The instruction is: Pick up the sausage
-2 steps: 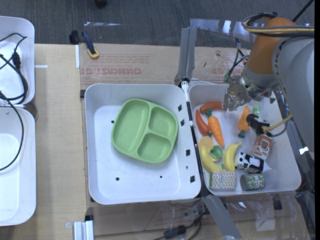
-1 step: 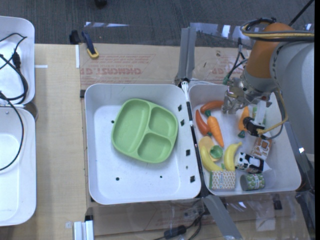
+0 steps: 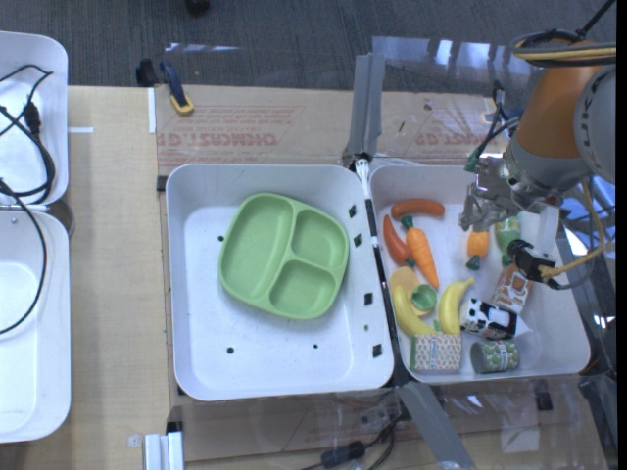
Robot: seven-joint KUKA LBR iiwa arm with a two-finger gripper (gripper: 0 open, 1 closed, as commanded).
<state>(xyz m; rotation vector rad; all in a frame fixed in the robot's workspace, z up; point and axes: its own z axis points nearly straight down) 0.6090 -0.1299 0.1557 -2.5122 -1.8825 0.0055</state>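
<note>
Red-brown sausage (image 3: 418, 207): lies flat along the far side of the right bin (image 3: 578, 355), its length running 9 to 3 o'clock.
Sausage to gripper: the gripper (image 3: 482, 211) sits at the sausage's 3 o'clock, near but apart, nothing seen between them.
Gripper state: cannot tell whether it is wide or narrow; the dark head hides it.
Near row, right bin: a patterned box (image 3: 437, 352), a green can (image 3: 498, 355) and a black-and-white cow-print carton (image 3: 487, 316) by the near wall.
Middle, right bin: two bananas (image 3: 409, 306), a carrot (image 3: 423, 251) and a red pepper (image 3: 394, 240) at the sausage's 6 to 7 o'clock.
Left bin (image 3: 186, 292): holds a green three-part plate (image 3: 284, 256), well apart from the sausage at its 8 o'clock.
Arm (image 3: 563, 116): grey with orange band, over the right bin's far right corner.
Tabletop (image 3: 108, 262): tan, with cardboard (image 3: 245, 125) beyond the bins.
</note>
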